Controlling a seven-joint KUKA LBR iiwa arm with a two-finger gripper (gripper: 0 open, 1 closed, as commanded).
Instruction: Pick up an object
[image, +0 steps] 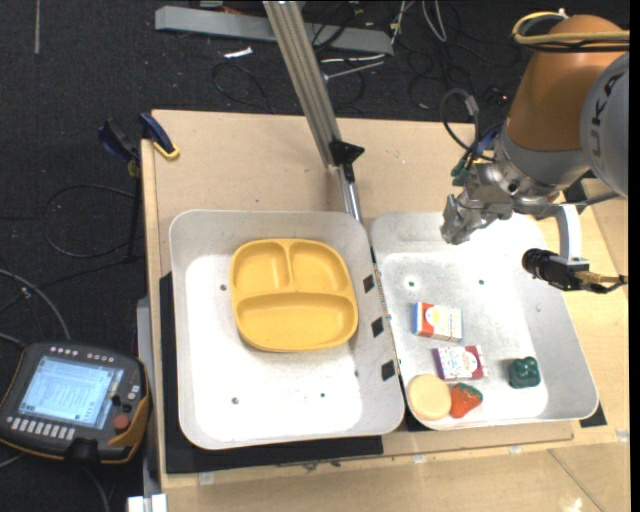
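My gripper (457, 228) hangs over the far edge of the right bin (500, 275), well above the objects and with nothing between its fingers that I can make out. Nearer the front of that bin lie a small white and orange carton (438, 321), a purple and white packet (459, 361), a dark green piece (523, 373), a red piece (465, 400) and a pale round disc (430, 397). All of them sit apart from the gripper.
The left bin (200, 330) holds a yellow divided plate (293, 294). A slanted metal pole (312, 80) crosses above the seam between the bins. A teach pendant (70, 400) rests off the bench at the lower left.
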